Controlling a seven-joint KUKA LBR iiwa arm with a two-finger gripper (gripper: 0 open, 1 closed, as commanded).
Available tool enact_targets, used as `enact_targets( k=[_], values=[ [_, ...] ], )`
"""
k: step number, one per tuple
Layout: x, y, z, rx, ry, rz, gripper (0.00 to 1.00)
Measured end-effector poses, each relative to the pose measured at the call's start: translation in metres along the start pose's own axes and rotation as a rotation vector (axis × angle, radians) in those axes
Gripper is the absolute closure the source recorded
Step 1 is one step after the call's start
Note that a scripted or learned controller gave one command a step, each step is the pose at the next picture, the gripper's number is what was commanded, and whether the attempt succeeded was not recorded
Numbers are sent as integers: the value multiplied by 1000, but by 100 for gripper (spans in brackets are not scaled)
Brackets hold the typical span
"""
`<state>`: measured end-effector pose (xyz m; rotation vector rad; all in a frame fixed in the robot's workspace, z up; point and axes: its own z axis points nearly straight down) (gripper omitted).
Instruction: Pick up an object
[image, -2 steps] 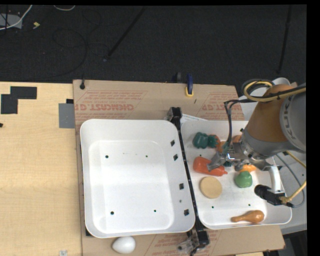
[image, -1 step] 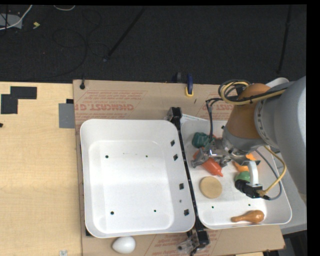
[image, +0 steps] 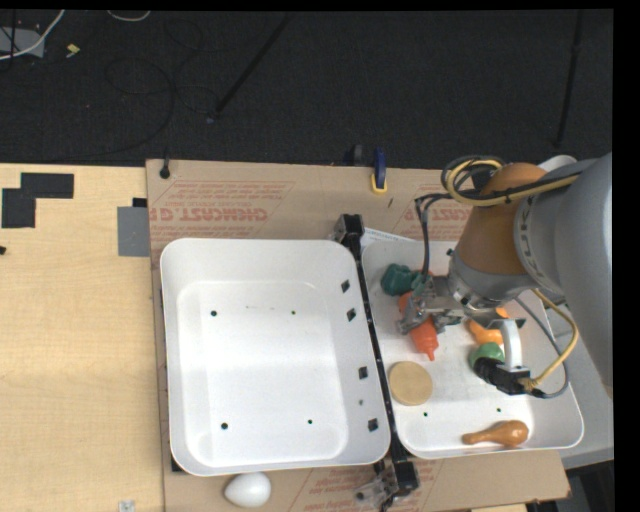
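Two shallow white plastic bins sit side by side on the bench, and the claw (image: 420, 318) is down in the right-hand bin (image: 545, 425), at its far left part, directly over a small orange carrot-shaped toy (image: 428, 340) with a dark green soft piece (image: 397, 278) just behind. Whether the claw is wide, narrow or holding anything cannot be told, since the wrist hides it. A round tan wooden disc (image: 410, 383) and an orange-brown pear-shaped toy (image: 495, 434) lie apart toward the near edge, probably easier targets.

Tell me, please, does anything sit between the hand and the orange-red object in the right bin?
Nothing visible does. The hand is right over the orange-red object in the right bin; the green object and tan disc lie off to either side.
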<state>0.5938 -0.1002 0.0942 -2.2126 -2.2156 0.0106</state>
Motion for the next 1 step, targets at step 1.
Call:
enact_targets(
  k=[1],
  values=[
    [59, -57, -95, -10, 0, -3, 100]
  ],
)
